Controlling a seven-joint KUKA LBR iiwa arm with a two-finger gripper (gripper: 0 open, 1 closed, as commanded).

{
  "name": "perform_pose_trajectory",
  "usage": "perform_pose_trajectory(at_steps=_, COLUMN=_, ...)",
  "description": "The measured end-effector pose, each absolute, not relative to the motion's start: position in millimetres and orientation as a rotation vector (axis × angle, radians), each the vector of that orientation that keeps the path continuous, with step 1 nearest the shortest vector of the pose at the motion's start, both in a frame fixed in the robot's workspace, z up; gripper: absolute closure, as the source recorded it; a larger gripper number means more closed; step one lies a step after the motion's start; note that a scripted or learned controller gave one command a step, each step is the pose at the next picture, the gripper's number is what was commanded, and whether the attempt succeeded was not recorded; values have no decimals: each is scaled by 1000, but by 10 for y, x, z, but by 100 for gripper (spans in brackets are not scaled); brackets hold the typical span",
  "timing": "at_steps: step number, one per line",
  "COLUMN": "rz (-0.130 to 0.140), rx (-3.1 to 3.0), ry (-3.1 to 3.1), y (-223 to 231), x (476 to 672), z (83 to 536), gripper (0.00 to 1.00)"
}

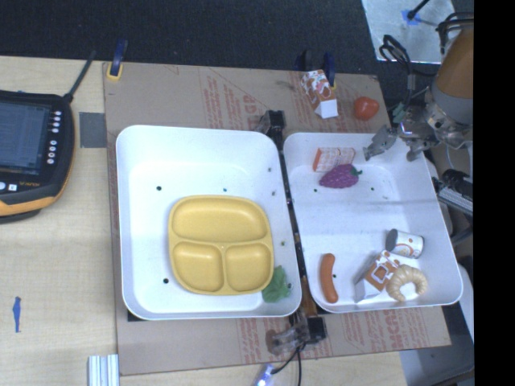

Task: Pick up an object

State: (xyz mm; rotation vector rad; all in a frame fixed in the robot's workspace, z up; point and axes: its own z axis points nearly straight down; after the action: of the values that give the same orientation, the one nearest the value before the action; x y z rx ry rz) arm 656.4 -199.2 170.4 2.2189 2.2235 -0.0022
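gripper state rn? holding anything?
Two-finger gripper: fingers spread open, holding nothing, over the far right edge of the right shallow white bin.

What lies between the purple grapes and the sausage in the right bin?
Nothing: in the camera view, the stretch from the purple grapes down to the sausage is bare white floor of the right bin.

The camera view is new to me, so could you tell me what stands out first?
The yellow divided tray dominates the left bin, with a green leafy piece at its lower right corner. In the right bin, purple grapes lie near the top, and a sausage and croissant near the bottom. The gripper hangs over that bin's upper right corner.
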Motion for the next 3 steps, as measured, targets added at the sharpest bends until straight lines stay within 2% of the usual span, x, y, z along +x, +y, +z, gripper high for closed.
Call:
perform_pose_trajectory(at_steps=1, rz=2, rx=2214, ry=2226, y=-1537, x=6576, z=2412, gripper=0)
perform_pose_trajectory(at_steps=2, rz=-9, rx=2217, ry=2233, y=-1390, x=6471, z=900, gripper=0)
perform_pose_trajectory(at_steps=3, rz=-8, rx=2217, ry=2230, y=-1374, x=6009, z=914, gripper=0)
